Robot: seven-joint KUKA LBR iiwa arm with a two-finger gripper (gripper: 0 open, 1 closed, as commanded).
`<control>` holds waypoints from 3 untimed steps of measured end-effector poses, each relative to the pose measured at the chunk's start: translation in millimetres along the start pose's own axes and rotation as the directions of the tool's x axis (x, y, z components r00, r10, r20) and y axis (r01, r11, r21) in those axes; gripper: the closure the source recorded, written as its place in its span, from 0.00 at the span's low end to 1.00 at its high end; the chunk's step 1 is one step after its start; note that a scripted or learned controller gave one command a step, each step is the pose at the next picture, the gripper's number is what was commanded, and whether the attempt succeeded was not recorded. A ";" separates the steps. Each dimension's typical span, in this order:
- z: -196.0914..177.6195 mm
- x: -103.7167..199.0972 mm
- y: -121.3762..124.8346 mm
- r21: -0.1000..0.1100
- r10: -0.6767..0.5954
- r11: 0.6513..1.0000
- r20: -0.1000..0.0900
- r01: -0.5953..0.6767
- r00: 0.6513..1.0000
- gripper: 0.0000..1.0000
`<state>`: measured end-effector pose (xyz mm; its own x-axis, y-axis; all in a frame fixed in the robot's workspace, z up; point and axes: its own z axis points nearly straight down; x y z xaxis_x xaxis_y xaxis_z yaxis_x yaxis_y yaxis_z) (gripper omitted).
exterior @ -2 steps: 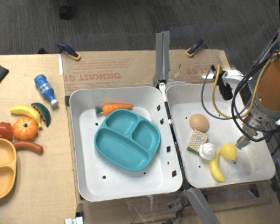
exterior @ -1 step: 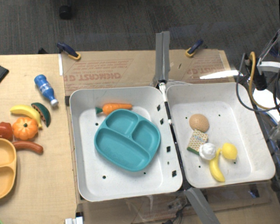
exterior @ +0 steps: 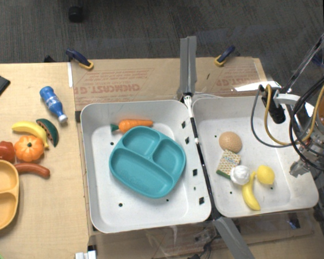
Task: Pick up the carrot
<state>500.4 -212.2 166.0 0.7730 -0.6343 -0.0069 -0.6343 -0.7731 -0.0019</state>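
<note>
The carrot, orange with a green stub at its left end, lies on its side near the back wall of the left bin. It lies just behind a teal divided plate, close to the plate's far rim. The gripper hangs at the right edge of the right bin, among looping cables, far from the carrot.
The right bin holds a brown egg, a small patterned box, a white garlic bulb, a banana and a lemon. On the bench at left lie a blue bottle, toy fruits and a yellow tray.
</note>
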 end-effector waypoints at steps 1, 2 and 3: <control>54.8 -10.9 -3.1 0.000 -0.172 0.985 -0.001 0.172 0.985 1.00; -95.8 4.4 6.6 0.003 0.013 1.000 -0.004 -0.013 1.000 1.00; -6.2 -17.1 -5.1 0.000 -0.418 0.908 -0.003 0.418 0.908 1.00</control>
